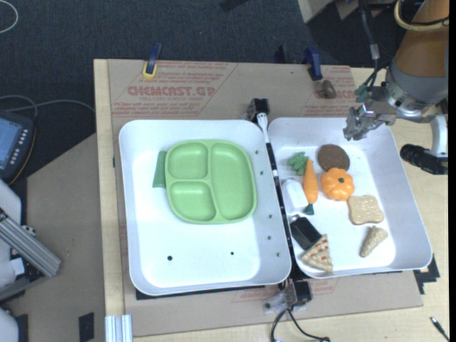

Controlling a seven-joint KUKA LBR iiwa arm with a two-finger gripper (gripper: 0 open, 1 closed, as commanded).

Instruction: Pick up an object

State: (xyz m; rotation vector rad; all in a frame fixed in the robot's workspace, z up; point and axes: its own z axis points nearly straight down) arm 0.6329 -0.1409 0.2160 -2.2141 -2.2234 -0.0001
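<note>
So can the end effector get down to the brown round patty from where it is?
Probably yes: the end effector hovers over the right bin's far edge, the brown patty lies close below it, uncovered, with the pumpkin just beside.

Dark blue-grey carpet (107, 20) fills the upper frame; a brown board (214, 84) covers the bench, with cables (43, 109) at left.

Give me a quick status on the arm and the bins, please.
Gripper above right bin's far edge, nothing held. Brown patty nearest below it, pumpkin and carrot beside. Green tray in left bin.
</note>
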